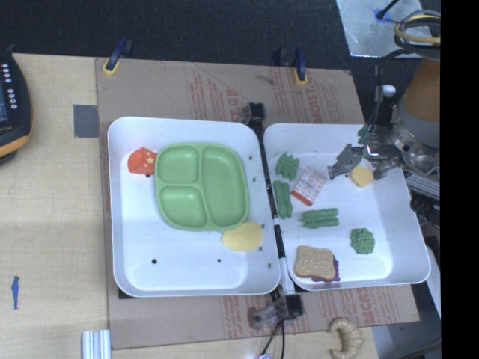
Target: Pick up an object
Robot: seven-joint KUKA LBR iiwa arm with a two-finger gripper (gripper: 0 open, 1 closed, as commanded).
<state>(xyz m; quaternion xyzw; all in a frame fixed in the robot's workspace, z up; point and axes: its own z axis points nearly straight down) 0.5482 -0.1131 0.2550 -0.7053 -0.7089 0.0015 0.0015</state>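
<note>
My gripper (362,164) hangs over the upper right part of the right bin (397,223), open, with its two dark fingers spread apart. A small pale yellow piece (363,176) lies on the bin floor just below the gap between them, and neither finger touches it. In the same bin lie a red and white packet (307,186), three green bean-like pieces (287,164) (281,198) (319,218), a green broccoli piece (362,241) and a sandwich slice (314,263).
The left bin (127,238) holds a green divided plate (202,185), a red piece (141,161) at its upper left and a yellow lemon-like piece (242,237). A tan curled object (346,336) lies on the cardboard below the right bin.
</note>
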